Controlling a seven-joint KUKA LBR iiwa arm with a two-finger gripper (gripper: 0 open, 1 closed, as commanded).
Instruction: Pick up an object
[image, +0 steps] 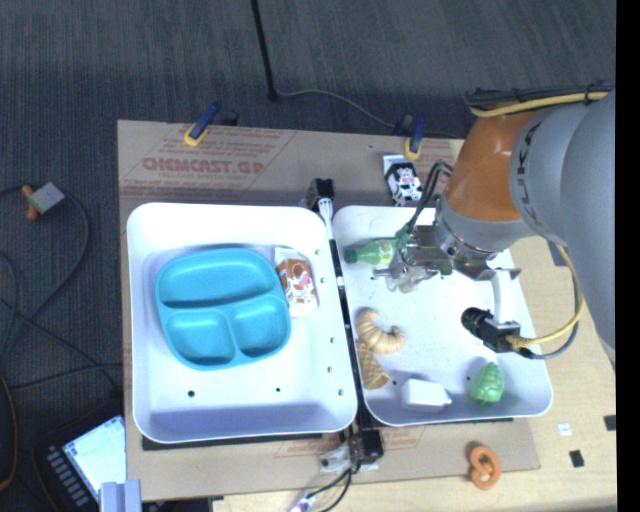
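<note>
My gripper (405, 275) hangs over the upper left part of the right bin (530, 400), just below a green bottle (372, 253) that lies against the bin's back left corner. The bottle sits beside the fingertips, not between them. A tan croissant-like pastry (380, 338) lies lower in the bin, with another tan piece (372, 372) beneath it. A white block (426, 394) and a green leafy toy (487, 384) rest near the front edge.
The left bin (150, 400) holds a blue divided tray (222, 305) and a brown-and-white packet (296, 281). A black cable connector (488, 328) dangles over the right bin. An orange ring (484, 465) lies on the cardboard in front.
</note>
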